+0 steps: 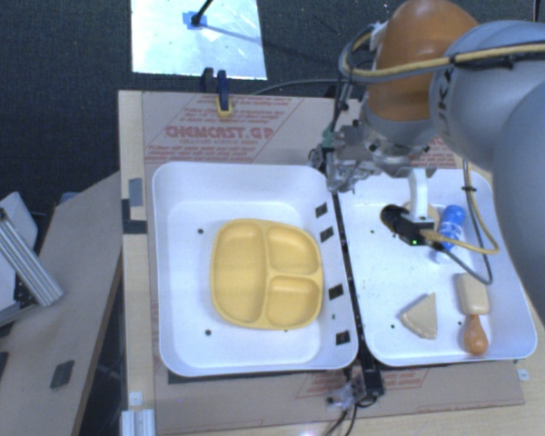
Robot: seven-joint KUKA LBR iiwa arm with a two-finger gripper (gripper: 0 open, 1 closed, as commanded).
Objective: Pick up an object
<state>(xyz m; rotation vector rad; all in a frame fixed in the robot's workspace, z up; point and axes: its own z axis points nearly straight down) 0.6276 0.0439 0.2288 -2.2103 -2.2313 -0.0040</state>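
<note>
— Dark floor at the back, with a silvery sheet (195,25) lying on it. Nearer, a pale counter (77,262) bearing two shallow white bins side by side.

— Inside the left bin (186,203)?

— Holds one yellow divided plate (265,272). Lies flat, three compartments up, about mid-bin and toward the side next to the other bin.

— And the right bin (381,284)?

— Holds three loose things. Toward the near edge, a tan wedge (421,317). Just beside it on the right, a tan stick (472,309) with an orange-brown rounded end, laid lengthwise with that end nearest the camera. Farther back, close to the stick's far end, a blue and white bottle (450,223), partly covered.

— Any of them touching?

— Wedge and stick near each other but apart. Bottle and stick too close to separate with certainty.

— Where is the end effector (341,178)?

— Hangs over the far end of the seam where the two bins meet, by the back left corner of the right bin. Carried by the grey arm (504,98) reaching in from the right, orange band (418,39) above the wrist.

— Open or closed?

— Cannot tell from this angle. Nothing visibly in its grasp. Well apart from plate, wedge and stick; nearer the bottle, yet clear of it.
</note>
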